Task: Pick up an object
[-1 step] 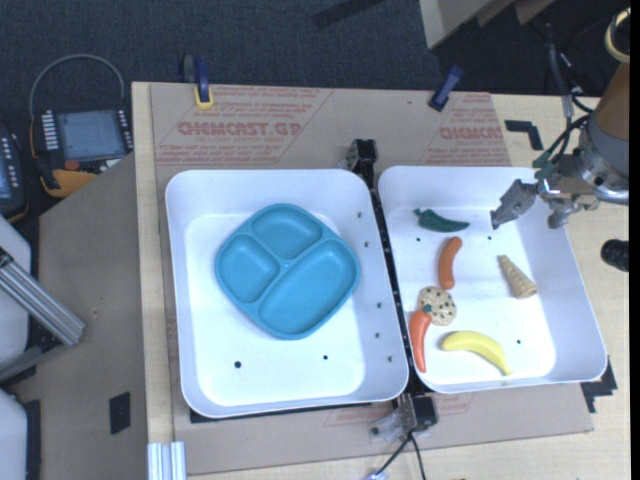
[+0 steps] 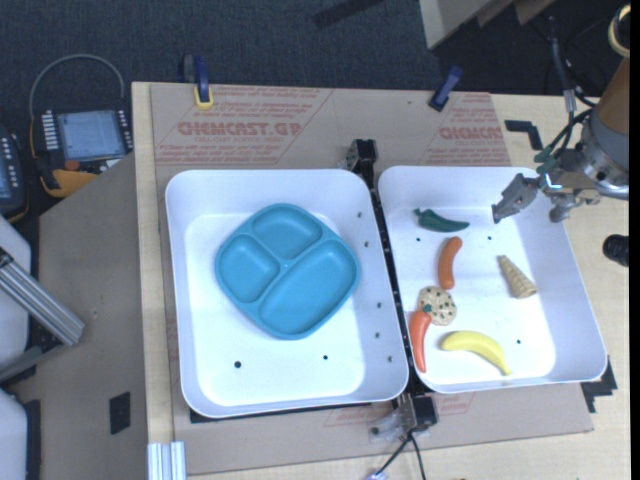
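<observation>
**A:** Camera view, contents of the left bin (image 2: 200, 368)?

**B:** One blue divided plate (image 2: 287, 282), lying near the middle. Nothing else listed there.

**A:** Right bin (image 2: 570, 298)?

**B:** Six items. Green pepper (image 2: 441, 221) at the top, long axis roughly left to right. Sausage (image 2: 449, 262) just below it, upright in the frame with a slight tilt. Cookie (image 2: 437, 305) below that, touching or nearly touching the top of the carrot (image 2: 419, 339), which runs along the bin's left wall. Banana (image 2: 477, 350) at the bottom, lying crosswise. Ice-cream cone (image 2: 517, 276) towards the right, apart from the rest.

**A:** Gripper?

**B:** Gripper (image 2: 535, 196) at the bin's upper right corner, above the rim area, holding nothing. One finger (image 2: 512, 200) points down and left, the other sits to its right; they look spread apart.

**A:** Which item is the likeliest pick?

**B:** My judgement: the green pepper or the cone. The pepper lies to the gripper's left and slightly below; the cone lies near, straight below in the frame, long axis slanting from upper left to lower right. The cone stands clear of its neighbours, so it would be the cleaner grasp.
</observation>
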`<action>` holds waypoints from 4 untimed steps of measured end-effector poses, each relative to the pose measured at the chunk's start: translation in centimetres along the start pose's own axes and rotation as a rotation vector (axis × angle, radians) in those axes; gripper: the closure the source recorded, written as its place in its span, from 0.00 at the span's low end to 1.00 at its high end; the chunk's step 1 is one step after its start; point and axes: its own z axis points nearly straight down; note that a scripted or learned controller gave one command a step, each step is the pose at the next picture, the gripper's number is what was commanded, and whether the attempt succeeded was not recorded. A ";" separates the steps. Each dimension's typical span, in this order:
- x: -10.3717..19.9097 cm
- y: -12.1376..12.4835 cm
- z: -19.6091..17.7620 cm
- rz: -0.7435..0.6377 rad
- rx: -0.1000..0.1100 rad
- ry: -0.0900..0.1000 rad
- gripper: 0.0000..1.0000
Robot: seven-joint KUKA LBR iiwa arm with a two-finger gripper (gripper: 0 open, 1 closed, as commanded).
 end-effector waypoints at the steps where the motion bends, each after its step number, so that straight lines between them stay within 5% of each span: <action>1: -0.6 0.0 4.4 0.001 0.005 0.001 0.00; 3: -1.4 -0.8 13.5 0.001 0.007 0.002 0.00; 4: -1.5 -0.6 12.1 0.000 -0.001 0.000 1.00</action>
